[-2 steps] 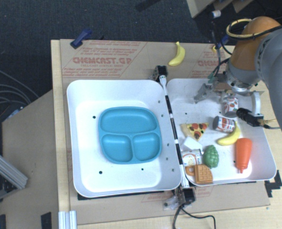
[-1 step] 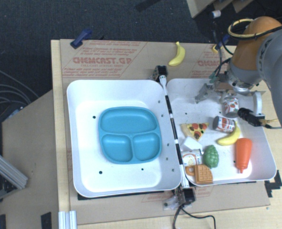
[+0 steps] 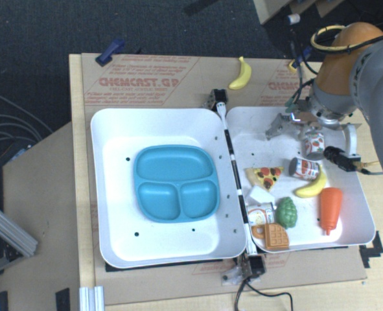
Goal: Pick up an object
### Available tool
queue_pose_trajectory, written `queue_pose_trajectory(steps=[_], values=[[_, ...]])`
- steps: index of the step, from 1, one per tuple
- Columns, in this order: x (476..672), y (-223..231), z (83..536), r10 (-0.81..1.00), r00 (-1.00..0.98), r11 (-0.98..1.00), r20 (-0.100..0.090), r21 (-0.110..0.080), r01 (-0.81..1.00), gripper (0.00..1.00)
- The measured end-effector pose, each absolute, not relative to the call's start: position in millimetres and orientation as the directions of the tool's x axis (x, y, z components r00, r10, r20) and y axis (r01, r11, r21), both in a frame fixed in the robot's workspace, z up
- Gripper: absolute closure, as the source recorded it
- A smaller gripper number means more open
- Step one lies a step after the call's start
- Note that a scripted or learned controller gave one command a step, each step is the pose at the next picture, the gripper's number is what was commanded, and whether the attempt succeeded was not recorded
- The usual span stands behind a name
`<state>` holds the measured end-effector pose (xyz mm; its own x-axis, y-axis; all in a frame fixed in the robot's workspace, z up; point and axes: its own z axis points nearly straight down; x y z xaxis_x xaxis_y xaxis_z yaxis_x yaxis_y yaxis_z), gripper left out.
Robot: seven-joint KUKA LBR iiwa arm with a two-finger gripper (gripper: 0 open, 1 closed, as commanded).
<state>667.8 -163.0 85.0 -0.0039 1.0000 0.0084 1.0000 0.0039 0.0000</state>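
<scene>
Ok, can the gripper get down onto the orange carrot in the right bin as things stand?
Probably yes. The carrot lies near the right bin's right wall with nothing on top of it; only the banana sits close at its upper left. The gripper hangs over the same bin, further back. The nearby wall may crowd the approach.

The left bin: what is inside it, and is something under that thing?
Inside the left bin lies one blue divided plate with three compartments holding nothing. The bin floor beneath the plate is covered, so anything under it cannot be seen.
</scene>
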Motion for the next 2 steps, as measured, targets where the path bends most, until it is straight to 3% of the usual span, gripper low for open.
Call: queue_pose_trajectory(steps=[2], values=[[668.0, -166.1, 85.2, 1.0, -0.004, 0.004, 0.008, 0.0, 1.0, 0.0]])
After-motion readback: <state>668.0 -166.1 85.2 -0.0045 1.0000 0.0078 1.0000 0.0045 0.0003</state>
